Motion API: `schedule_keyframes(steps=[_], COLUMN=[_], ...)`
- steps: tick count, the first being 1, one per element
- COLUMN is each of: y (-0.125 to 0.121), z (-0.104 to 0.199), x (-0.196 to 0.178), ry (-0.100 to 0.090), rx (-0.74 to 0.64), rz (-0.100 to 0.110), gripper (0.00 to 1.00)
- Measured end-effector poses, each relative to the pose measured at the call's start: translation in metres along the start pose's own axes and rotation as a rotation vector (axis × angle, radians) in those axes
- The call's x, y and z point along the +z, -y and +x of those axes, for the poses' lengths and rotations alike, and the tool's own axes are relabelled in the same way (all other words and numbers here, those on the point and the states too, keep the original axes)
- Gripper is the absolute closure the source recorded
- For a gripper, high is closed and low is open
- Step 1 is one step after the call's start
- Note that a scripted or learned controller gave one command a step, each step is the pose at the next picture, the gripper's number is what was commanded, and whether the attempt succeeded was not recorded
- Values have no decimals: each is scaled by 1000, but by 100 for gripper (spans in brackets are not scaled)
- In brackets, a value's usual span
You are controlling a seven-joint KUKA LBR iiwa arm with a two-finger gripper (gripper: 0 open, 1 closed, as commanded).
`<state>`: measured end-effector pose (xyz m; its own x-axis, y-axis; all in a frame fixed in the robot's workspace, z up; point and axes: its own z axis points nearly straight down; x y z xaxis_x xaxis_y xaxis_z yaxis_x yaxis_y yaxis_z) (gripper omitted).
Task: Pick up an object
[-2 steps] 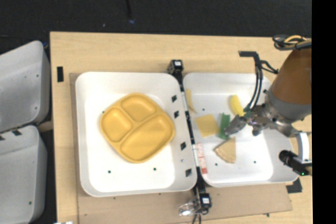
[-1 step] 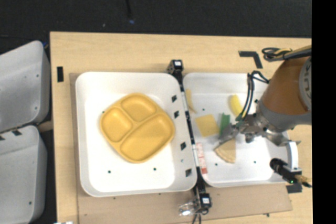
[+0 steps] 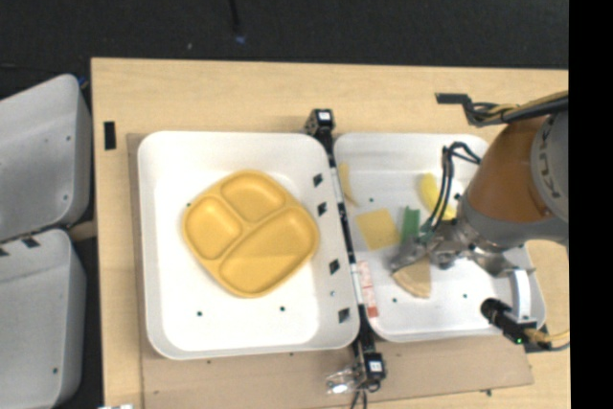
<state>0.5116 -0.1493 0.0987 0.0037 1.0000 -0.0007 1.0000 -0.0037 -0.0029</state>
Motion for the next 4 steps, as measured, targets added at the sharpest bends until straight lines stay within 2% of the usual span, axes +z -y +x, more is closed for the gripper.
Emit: schedule_keyframes(steps=[1, 3, 4], y=[-1, 10, 9], z=[-1, 10, 9], x=[-12, -114, -139], ry=[0, 1, 1], rx=[7, -7, -8], rz=[-5, -9, -7], gripper=[100, 100, 100])
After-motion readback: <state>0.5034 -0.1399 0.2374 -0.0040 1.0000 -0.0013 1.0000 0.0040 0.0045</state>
